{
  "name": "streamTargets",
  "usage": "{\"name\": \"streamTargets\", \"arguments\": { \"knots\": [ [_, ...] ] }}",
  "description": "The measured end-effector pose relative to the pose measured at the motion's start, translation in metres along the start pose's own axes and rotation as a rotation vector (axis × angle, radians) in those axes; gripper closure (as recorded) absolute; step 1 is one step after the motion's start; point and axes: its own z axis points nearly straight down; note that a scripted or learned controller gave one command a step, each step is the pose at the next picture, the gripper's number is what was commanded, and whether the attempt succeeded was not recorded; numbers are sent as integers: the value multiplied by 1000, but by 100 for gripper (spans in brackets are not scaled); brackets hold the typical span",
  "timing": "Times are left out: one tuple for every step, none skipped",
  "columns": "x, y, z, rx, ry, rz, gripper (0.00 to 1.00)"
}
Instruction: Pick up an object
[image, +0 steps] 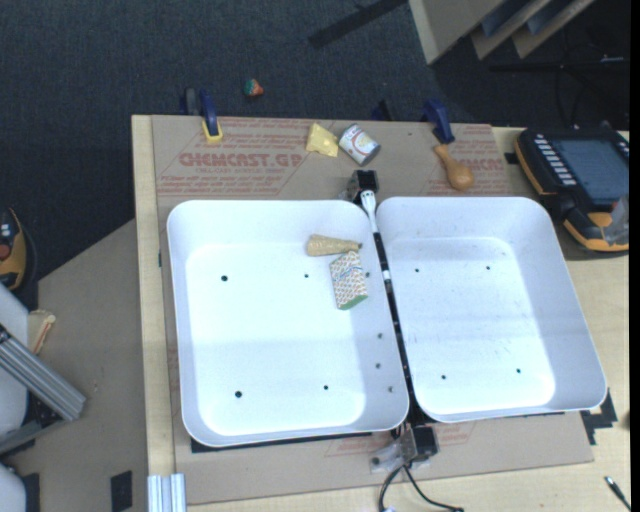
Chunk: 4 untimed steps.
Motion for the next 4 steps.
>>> {"name": "streamTargets", "arguments": {
  "knots": [
    [67,-13,106,17,11,-10,100],
    [102,-9,-64,-15,1,-11,100],
    [6,-32,-71,0,-1,4,100],
    [59,-17,71,20,11,-9,100]
  ]
}}
